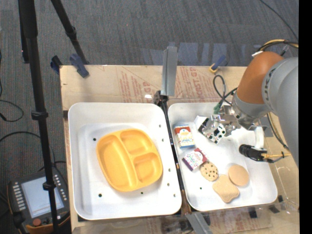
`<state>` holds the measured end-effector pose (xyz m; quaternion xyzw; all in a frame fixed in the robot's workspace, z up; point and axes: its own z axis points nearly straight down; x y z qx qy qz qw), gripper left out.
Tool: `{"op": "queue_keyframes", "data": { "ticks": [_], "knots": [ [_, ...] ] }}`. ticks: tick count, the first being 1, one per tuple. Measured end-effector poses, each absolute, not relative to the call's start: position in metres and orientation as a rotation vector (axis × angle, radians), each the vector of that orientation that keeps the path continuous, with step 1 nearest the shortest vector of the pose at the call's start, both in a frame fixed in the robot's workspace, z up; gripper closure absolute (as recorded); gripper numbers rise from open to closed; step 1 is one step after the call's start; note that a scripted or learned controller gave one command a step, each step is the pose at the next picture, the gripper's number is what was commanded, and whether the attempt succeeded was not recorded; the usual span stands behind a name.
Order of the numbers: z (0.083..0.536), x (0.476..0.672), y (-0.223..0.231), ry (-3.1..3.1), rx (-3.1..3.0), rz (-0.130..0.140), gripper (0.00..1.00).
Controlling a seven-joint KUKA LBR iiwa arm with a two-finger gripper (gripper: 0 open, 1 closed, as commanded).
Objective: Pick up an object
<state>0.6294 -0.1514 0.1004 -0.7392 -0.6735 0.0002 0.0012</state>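
Observation:
My gripper point(213, 128) hangs low over the upper middle of the right bin point(263, 189), reaching in from the right. A small white block with black spots point(219, 133) is right at its tip, and I cannot tell whether it is held. To the left of the gripper lies a small red, white and blue box point(184, 135). Below it are a pink and green packet point(194, 159) and a chocolate-chip cookie point(209, 171). Toward the front of the bin lie a round tan disc point(239, 175) and a tan toast-shaped piece point(226, 191).
The left bin point(83, 121) holds a yellow divided plate point(129, 159). A grey post point(169, 74) stands behind the wall between the two bins. A black tripod point(34, 82) stands at the far left, off the bench.

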Motion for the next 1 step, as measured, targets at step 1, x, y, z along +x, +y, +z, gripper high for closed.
{"op": "queue_keyframes", "data": {
  "ticks": [1],
  "knots": [
    [0.2158, 0.6429, -0.1364, -2.341, -2.094, 0.002, 1.0]
  ]
}}
